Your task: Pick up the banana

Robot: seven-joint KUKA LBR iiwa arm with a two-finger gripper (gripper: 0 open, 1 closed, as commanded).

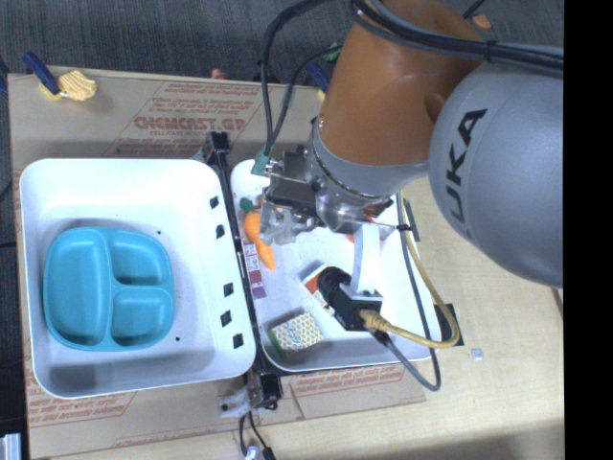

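My gripper point(279, 220) hangs low over the left part of the right bin point(330, 357), under the big orange and grey arm. An orange carrot-like piece point(259, 241) lies just below and left of it, against the bin's left wall. The arm and wrist hide much of the right bin's floor, so what lies beneath them cannot be made out.
The left bin point(115, 185) holds a blue divided plate point(108, 287). A small patterned, shiny packet point(295, 332) lies at the near edge of the right bin. A small red-orange bit point(311, 279) shows mid-bin. A yellow and blue object point(67, 84) rests on the cardboard at the far left.
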